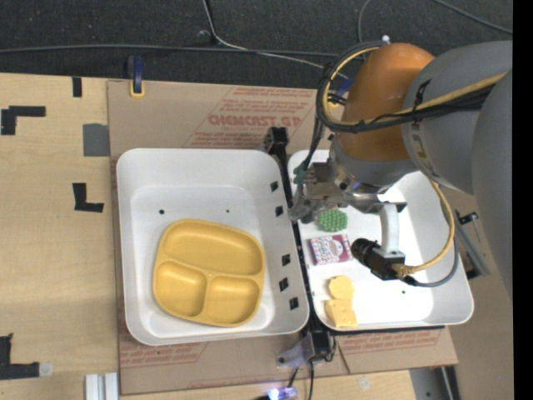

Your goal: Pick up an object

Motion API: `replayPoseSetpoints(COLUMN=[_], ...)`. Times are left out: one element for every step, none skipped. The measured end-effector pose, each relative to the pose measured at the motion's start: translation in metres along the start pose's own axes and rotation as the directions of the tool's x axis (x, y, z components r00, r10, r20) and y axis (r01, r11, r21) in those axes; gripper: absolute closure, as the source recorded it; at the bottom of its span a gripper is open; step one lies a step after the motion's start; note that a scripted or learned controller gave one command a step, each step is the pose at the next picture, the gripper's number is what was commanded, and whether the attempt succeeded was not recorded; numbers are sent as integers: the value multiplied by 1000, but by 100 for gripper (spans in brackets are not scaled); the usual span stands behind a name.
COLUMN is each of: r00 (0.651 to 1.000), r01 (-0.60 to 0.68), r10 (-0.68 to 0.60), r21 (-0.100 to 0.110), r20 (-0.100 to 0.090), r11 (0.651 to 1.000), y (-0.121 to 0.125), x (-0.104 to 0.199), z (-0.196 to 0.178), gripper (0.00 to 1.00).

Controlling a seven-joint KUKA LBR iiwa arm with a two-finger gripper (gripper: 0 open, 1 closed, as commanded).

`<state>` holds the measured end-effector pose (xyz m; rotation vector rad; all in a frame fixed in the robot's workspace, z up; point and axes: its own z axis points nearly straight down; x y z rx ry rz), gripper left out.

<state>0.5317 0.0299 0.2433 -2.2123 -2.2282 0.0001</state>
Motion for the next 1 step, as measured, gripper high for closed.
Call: replayPoseSetpoints(r00=[1000], r01=[-2], r10=[2], r21=[1], r20=[1], r11=[1000], y=[7], x=[45], z=[12], gripper=[100])
